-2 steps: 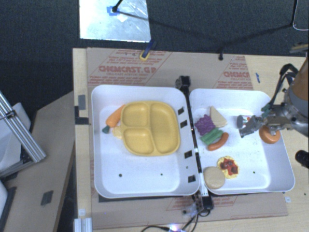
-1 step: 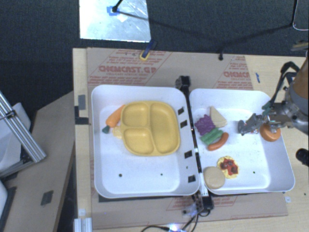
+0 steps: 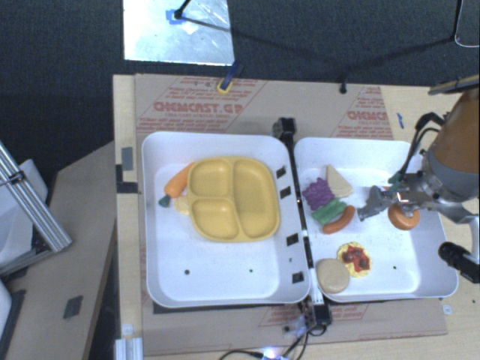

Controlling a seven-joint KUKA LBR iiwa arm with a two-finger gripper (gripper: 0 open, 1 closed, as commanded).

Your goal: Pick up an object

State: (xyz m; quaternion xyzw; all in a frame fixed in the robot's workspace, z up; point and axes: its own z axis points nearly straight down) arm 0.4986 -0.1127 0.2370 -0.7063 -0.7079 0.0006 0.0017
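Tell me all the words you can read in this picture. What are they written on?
"CHEMCAST GP", in red letters, on the brown paper-covered sheet under the two white bins, at its upper left.
The same red print, upside down, at the sheet's upper right: too blurred to read for sure.
Small red print along the sheet's lower edge: too small to read.

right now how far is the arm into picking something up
Done: the grey two-finger gripper has reached into the right white bin. In hand: nothing seen between its fingers. Left: the grasp and lift; the red toy sausage and orange ring-shaped piece lie nearest.
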